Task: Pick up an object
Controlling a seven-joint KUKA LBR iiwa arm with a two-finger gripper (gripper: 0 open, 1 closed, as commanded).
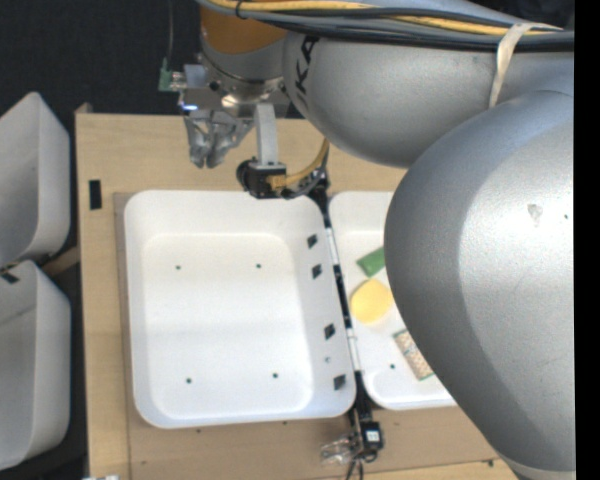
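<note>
My gripper (209, 146) hangs above the bench just beyond the far edge of the left bin (140, 298), with nothing seen between its fingers. In the right bin (380, 393) lie a yellow rounded object (371, 302), a green piece (372, 262) just behind it, and a small speckled tan block (413, 354) toward the front. The grey arm covers most of the right bin.
The big grey arm fills the right and top of the view. White containers (15, 183) stand off the bench at the left. A small black mark (94, 195) sits on the wooden bench left of the left bin.
</note>
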